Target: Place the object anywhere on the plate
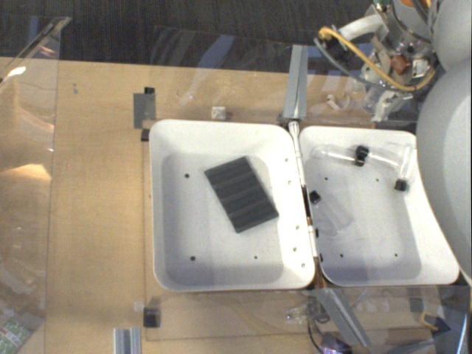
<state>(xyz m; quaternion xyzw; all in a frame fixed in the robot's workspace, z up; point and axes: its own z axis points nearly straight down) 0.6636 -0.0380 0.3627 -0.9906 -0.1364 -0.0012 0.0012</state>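
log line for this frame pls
arm: above right bin's far edge | dark ridged plate: flat in left bin | clear objects: in right bin | placement: not done

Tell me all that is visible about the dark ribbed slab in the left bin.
The slab is a flat, dark grey rectangle with parallel ridges running across its top; it looks like matte plastic or rubber. It lies flat on the floor of the left bin, near the middle, turned at a slant to the bin's walls. It touches only the bin floor; no wall and no other thing meets it. It looks whole and undamaged.
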